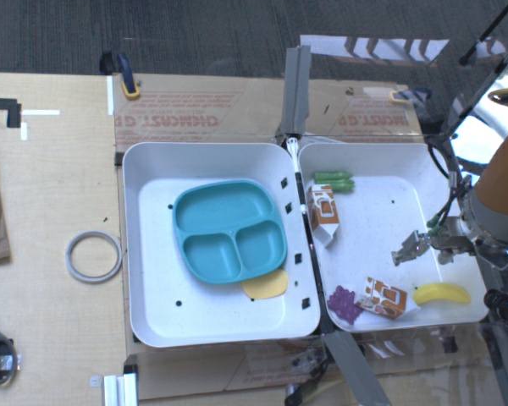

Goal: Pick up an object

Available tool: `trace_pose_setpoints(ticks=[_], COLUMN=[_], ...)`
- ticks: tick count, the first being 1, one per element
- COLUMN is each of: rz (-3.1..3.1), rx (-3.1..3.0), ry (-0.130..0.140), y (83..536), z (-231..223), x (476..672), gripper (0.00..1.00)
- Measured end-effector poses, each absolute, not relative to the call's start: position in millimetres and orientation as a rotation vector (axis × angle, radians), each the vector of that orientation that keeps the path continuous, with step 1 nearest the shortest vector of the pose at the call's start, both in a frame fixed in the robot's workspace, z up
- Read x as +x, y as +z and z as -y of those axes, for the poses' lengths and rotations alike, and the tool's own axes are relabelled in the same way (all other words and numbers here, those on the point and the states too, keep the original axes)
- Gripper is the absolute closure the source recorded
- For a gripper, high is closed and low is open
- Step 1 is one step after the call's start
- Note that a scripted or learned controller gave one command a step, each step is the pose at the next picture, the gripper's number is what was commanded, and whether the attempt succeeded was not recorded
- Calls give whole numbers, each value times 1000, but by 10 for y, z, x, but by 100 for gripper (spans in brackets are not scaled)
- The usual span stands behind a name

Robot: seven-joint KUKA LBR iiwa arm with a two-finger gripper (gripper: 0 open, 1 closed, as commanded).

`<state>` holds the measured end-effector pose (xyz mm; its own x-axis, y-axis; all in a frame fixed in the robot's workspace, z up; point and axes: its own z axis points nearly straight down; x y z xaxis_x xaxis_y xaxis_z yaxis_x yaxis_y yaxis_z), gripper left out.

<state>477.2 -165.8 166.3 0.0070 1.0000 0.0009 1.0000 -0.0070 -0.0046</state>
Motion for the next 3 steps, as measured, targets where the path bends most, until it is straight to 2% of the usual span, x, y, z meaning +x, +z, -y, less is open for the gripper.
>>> trace_pose_setpoints(ticks=[1,2,3], rz=[2495,2526,2689], rx=[-1906,-1863,-1623], ry=[2,2,1], y=[2545,1481,2185], z=[1836,1477,1548], x=[5227,4773,5298], gripper=[0,0,0])
